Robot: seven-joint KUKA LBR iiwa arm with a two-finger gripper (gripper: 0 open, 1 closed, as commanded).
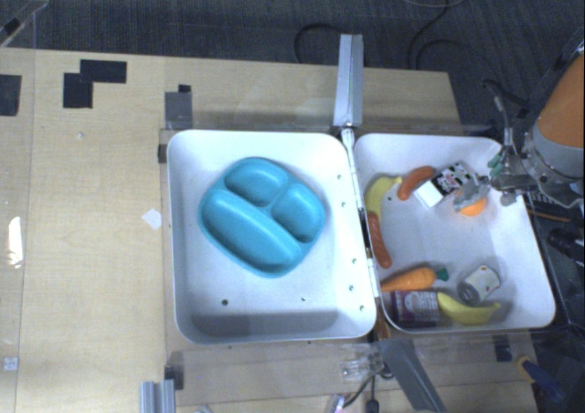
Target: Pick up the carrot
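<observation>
Banana [468, 311] beside can [416, 305], touching carrot [411, 278]; sausage [378, 240] near.

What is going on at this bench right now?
A grey robot arm with an orange band reaches in from the right, its pincer low over the upper part of the right bin, beside a small orange piece. The carrot lies untouched near that bin's front, by a banana and a can. The left bin holds a blue divided plate.
</observation>
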